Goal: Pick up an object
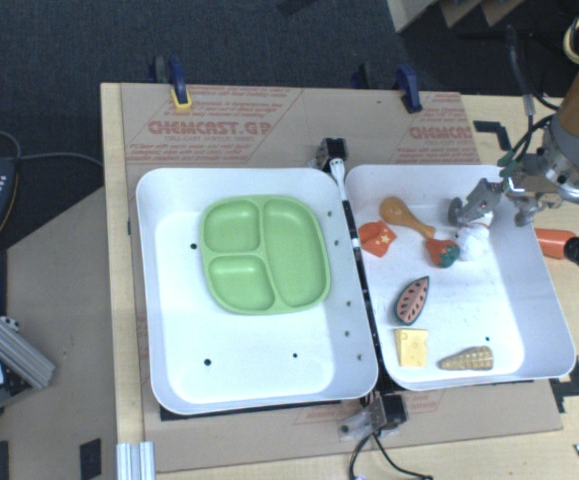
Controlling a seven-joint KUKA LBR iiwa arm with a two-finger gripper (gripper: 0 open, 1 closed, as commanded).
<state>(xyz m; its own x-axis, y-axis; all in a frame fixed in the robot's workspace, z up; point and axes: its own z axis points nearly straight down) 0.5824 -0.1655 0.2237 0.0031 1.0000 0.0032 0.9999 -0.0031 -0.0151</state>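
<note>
The hand (pixel 477 211) hangs over the upper part of the right bin (pixel 529 298), reaching in from the right; whether it is open or closed cannot be told, and nothing shows as held in it. Just below it lies a small white thing (pixel 476 241), touching or nearly touching a teal-and-orange toy (pixel 443 253). To the left of that, a tan spoon-shaped toy (pixel 406 215) lies at a slant, with an orange-red piece (pixel 376 237) just beside its round end. Lower in the same bin lie a pink-and-brown oval (pixel 412 300), a yellow square (pixel 412 347) beneath it, and a tan cone-shaped toy (pixel 467 359) to the square's right. An orange-handled tool (pixel 559 240) rests at the bin's right rim. The left bin (pixel 169 338) holds a green divided plate (pixel 265 253) in its upper middle. Both bins sit side by side on the desk (pixel 119 148), which is covered with printed brown sheet.
</note>
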